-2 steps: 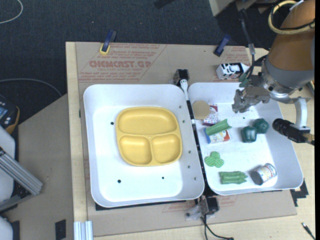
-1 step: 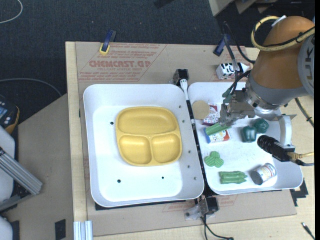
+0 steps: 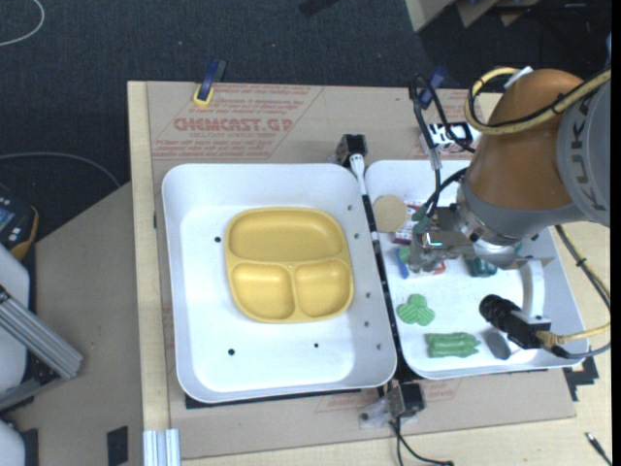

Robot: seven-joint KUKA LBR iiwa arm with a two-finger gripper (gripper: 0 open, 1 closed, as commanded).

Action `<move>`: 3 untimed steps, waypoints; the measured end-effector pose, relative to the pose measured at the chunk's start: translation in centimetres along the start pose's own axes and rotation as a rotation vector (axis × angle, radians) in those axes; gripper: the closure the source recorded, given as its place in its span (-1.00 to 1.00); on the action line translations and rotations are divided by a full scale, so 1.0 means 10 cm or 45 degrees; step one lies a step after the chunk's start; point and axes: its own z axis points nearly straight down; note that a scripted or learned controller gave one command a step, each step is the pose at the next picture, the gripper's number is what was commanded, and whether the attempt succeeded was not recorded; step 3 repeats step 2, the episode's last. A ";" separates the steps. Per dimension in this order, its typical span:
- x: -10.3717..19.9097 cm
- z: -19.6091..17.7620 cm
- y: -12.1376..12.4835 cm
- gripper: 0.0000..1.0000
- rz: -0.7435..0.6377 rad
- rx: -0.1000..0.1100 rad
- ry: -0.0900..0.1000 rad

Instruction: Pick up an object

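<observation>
Over the right bin [image 3: 568,333], the arm's jaws [image 3: 424,251] hang low near its left wall, whether open or closed I cannot tell, with a green leaf-shaped toy [image 3: 416,311] just below them and a green ridged block [image 3: 451,345] nearer the front rim.

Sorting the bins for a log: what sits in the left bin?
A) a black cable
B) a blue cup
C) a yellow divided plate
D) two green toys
C: the yellow divided plate lies alone in the left bin; the green toys are in the right bin.
</observation>
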 end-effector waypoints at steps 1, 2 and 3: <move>0.03 -0.04 0.00 1.00 0.002 -0.009 -0.002; -0.06 -0.03 -0.09 1.00 0.004 -0.004 -0.001; -0.06 -0.03 -0.09 1.00 0.004 -0.004 -0.001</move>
